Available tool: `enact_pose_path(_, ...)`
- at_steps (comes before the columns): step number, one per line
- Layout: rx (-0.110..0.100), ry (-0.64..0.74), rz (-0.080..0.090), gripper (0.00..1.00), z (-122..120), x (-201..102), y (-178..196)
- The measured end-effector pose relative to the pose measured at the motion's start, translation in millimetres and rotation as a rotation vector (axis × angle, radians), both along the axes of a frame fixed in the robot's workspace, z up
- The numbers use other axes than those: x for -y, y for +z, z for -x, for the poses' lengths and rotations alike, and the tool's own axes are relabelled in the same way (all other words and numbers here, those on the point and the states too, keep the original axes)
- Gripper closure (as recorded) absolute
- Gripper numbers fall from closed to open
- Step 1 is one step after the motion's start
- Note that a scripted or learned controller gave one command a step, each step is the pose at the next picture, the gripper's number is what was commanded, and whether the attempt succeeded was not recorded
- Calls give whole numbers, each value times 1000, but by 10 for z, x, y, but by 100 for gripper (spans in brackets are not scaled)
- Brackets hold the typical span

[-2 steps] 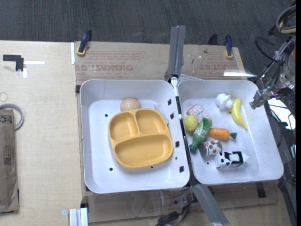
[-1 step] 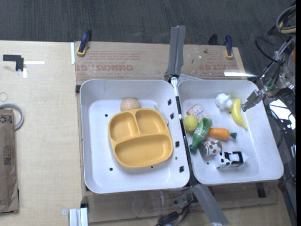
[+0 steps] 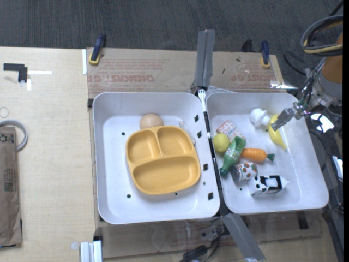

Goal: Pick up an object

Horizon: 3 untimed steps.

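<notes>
The gripper point(image 3: 278, 123) hangs low over the right bin point(image 3: 315, 162), toward its 1 o'clock corner, right at the upper end of the banana point(image 3: 279, 137). I cannot tell from this slanted view how wide it stands, nor whether it has hold of anything; nothing clearly sits in it.

The banana lies against the bin floor, with a white toy point(image 3: 258, 116) just at its 10 o'clock. Further in, toward the bin's 9 o'clock side, a lemon point(image 3: 221, 142), a green bottle point(image 3: 233, 153), a carrot point(image 3: 256, 155) and a red-and-white packet point(image 3: 227, 129) crowd together, and a black-and-white cow point(image 3: 269, 184) stands at 6 o'clock. The left bin point(image 3: 106, 162) carries a yellow divided plate point(image 3: 162, 160) with a tan ball point(image 3: 151, 121) at its 12 o'clock.

Risks, as I judge them: the banana is curved and smooth, so a grasp near its tip could squeeze it out sideways. The white toy close by could be nudged or caught as well. Coming down too far could press against the bin floor
</notes>
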State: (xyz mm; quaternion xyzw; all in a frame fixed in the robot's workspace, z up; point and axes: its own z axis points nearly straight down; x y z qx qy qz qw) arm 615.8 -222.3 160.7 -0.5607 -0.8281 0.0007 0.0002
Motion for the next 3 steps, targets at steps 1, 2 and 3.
enact_pose_path(1,0,-56,-6,0,-79,-58,-710)
enact_pose_path(2,0,-55,-2,100,-81,-38,-632)
enact_pose_path(3,0,37,0,100,76,-175,-296)
